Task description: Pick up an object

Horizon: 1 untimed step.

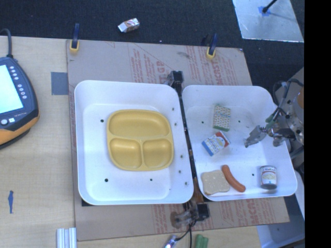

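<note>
Five items are spread in the right bin: a patterned packet, a small carton, a sausage, bread and a can. The end effector, hovering near the bin's right edge, cannot be judged open or closed; the isolated can is best approached squarely.
</note>
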Each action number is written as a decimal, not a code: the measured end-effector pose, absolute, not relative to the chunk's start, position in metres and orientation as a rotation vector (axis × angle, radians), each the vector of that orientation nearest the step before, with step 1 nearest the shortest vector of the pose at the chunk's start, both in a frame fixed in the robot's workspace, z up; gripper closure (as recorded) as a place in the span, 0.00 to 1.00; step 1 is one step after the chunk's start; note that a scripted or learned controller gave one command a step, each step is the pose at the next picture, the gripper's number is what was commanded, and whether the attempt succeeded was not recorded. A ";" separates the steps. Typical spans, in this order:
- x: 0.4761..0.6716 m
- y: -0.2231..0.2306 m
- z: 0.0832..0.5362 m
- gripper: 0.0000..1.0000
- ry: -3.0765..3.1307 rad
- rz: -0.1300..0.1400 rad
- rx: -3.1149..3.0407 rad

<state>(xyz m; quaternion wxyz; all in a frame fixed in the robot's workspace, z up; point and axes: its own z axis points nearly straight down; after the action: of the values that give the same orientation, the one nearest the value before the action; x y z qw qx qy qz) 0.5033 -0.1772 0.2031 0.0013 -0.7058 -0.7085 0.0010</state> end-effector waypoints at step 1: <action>0.476 -0.121 0.112 0.00 -2.227 0.004 -2.211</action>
<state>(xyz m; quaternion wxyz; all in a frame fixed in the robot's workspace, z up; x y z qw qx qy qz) 0.4758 -0.1207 0.1122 0.0017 -0.7046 -0.7096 0.0014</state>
